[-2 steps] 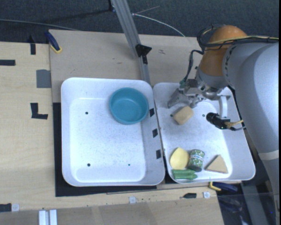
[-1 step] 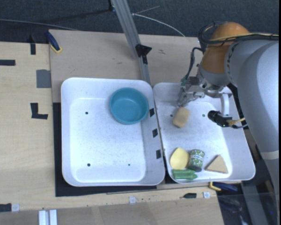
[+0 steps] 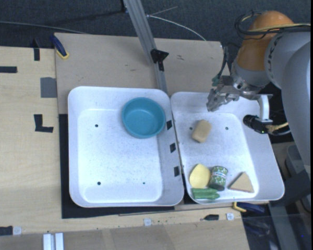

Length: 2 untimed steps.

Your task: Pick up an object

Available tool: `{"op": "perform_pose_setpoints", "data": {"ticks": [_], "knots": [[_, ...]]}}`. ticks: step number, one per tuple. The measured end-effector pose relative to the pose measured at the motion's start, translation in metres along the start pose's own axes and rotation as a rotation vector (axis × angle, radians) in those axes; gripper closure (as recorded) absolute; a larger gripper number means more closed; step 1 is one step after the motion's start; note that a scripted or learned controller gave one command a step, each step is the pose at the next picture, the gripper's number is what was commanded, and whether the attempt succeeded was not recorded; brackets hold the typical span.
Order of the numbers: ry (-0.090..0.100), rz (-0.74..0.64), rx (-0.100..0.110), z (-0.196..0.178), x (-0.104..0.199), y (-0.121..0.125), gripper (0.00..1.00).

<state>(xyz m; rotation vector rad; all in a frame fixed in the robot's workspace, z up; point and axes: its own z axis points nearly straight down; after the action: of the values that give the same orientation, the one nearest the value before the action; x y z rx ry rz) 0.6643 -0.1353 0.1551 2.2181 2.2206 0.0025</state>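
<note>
One fixed camera looks down at a slant from above the bench, far enough to take in both bins; the arm enters from the right.

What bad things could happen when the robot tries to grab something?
1. The gripper hangs near the right bin's back rim, up and to the right of the tan block; coming straight down it might miss the block.
2. The lemon, can, green piece and wedge sit crowded at the front, so a grab there might bump a neighbour or catch two.
3. The block looks rounded and may slip.
</note>
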Motion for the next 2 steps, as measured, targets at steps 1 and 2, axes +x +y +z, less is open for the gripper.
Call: {"op": "perform_pose_setpoints", "data": {"ticks": [1,2], "knots": [[0.000,-0.001,0.000,-0.053,0.001,0.001,1.00],[0.003,-0.005,0.005,-0.052,0.055,-0.006,1.00]]}}
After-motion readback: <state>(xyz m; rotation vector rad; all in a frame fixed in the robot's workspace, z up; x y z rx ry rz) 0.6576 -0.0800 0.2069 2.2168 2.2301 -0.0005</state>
